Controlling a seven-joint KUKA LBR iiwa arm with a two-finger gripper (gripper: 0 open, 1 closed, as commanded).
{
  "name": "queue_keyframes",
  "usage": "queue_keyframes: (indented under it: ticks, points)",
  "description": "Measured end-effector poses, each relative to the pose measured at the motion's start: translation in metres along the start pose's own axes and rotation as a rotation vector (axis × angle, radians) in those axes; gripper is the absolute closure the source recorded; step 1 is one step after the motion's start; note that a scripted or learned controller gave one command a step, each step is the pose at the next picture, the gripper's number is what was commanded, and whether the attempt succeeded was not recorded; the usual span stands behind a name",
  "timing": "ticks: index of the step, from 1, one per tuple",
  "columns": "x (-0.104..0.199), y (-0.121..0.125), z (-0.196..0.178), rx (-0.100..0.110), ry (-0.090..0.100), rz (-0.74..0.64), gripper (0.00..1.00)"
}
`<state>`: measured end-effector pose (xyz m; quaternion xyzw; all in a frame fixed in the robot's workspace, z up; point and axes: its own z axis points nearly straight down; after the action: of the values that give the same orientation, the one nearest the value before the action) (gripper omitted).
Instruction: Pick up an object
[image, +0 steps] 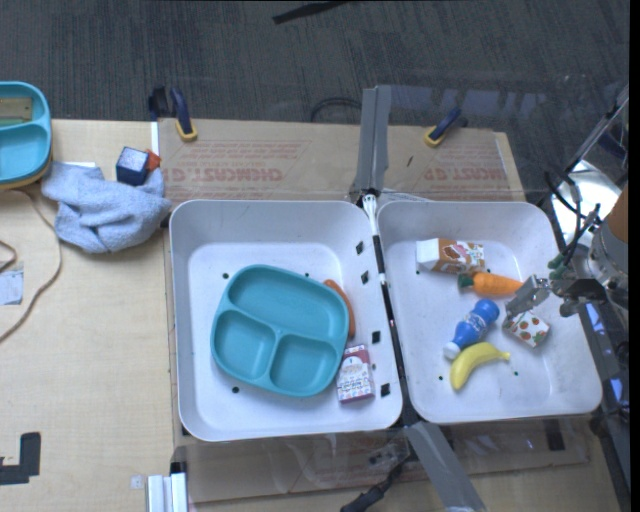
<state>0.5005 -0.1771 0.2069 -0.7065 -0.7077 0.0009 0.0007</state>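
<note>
Left edge is cutting off a blue container (20, 133) | teal plate (281, 331) is hiding most of an orange item (342, 303) | arm (612, 262) is running off right edge | carton (528, 329) print is reading too small.

Teal plate (281, 343), yellow banana (476, 362), orange carrot (494, 284), blue bottle (473, 326)
</note>
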Motion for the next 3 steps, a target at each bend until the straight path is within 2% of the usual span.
queue_keyframes:
  ticks: [1,2,3]
  points:
    - [-0.003,0.041,0.115,-0.003,-0.001,0.102,0.00]
    - [0.011,0.093,0.115,-0.001,-0.001,0.207,0.00]
    - [0.010,0.093,0.106,-0.001,-0.002,0.204,1.00]
